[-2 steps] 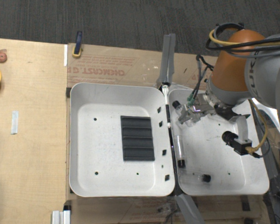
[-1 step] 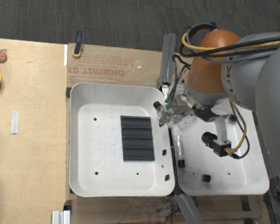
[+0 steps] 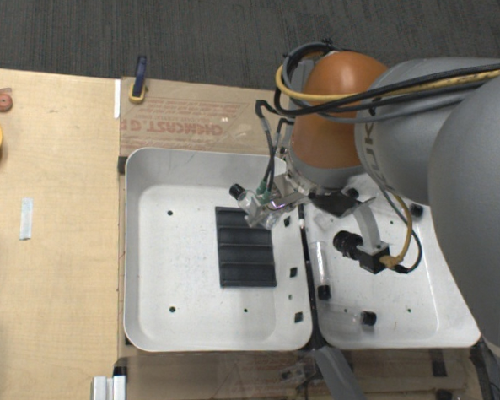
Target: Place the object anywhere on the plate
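The gripper (image 3: 262, 206) hangs below the orange-banded wrist at the upper right corner of the black ribbed plate (image 3: 245, 247), and at this slant I cannot tell how it is set or whether it has anything in it. The metal parts at the tool's tip overlap the plate's top edge, so contact with it cannot be judged either.

The plate lies flat in the left bin (image 3: 145, 256), right of the bin's middle, its long side running away from the camera. No separate object to be placed can be made out with any certainty; small dark bits lie in the right bin (image 3: 445, 325), too small to name, and whatever the task's object is may be hidden under the tool.

My judgement is that the step in hand is the arrival over the plate, either to set something down or to seek it. The next move calls for a short, straight descent kept inside the plate's outline, favouring its centre over the corner where the tool now stands.

Room is tight to the right: the ridge where the two bins (image 3: 309, 275) meet runs just beside the plate. Leftward the bin floor lies open, with the wall well apart.
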### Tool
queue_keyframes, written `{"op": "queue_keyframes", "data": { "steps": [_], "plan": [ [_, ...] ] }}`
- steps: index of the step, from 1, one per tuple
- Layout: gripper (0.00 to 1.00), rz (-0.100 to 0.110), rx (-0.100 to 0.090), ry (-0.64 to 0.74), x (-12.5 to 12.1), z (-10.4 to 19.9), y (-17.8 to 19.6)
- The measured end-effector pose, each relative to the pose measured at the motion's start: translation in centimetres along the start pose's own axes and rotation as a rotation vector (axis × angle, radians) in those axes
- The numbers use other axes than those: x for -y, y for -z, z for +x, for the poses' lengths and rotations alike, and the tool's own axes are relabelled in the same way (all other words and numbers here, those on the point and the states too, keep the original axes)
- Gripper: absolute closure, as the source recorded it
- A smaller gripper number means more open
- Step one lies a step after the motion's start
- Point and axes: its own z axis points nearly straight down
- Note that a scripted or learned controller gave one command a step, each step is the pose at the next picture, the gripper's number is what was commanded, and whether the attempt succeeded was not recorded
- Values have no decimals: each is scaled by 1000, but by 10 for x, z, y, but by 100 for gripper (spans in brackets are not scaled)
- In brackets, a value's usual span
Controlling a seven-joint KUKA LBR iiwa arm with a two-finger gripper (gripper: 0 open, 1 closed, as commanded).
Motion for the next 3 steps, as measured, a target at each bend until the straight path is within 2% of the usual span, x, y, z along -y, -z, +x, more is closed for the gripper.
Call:
{"op": "queue_keyframes", "data": {
  "steps": [1,2,3],
  "plan": [
    [100,-3,1,467,-16,68,70],
    [100,-2,2,560,-52,62,22],
    [100,-1,1,601,-34,81,10]
  ]
}}
